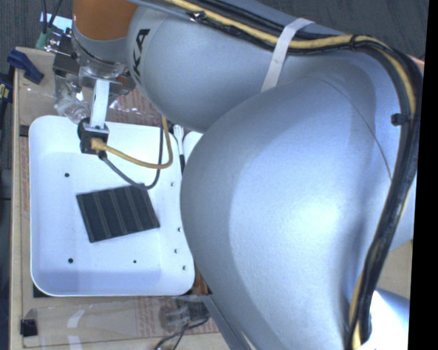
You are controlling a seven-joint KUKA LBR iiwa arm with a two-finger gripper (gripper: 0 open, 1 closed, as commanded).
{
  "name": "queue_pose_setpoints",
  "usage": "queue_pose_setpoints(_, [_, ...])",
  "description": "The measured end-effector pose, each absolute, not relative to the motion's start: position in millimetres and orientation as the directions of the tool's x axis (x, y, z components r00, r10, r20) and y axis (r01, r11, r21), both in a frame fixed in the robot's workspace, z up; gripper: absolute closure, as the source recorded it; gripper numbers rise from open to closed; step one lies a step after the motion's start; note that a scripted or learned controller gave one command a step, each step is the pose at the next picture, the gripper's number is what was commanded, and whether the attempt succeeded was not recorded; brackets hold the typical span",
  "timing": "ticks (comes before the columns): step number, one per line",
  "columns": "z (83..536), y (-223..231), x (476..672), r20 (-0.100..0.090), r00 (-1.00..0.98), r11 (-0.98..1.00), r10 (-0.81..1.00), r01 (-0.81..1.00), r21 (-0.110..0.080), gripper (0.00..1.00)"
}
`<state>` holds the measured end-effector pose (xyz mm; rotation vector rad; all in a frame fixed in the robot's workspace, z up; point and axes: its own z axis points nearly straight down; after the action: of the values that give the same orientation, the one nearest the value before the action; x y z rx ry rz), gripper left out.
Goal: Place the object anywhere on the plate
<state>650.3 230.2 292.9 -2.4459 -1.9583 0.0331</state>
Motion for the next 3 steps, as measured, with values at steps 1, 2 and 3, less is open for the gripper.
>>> queue_pose_setpoints(1, [302, 233, 649.1, -0.014, 0.207, -0.207, 0.978, 0.978, -0.023, 1.00])
queue_pose_setpoints(2, [310, 236, 647.9, -0.016, 0.196, -0.197, 0.980, 0.980, -0.027, 1.00])
queue_pose_setpoints(3, [308, 151, 627.8, -0.002, -0.030, 0.030, 1.000, 1.000, -0.006, 1.00])
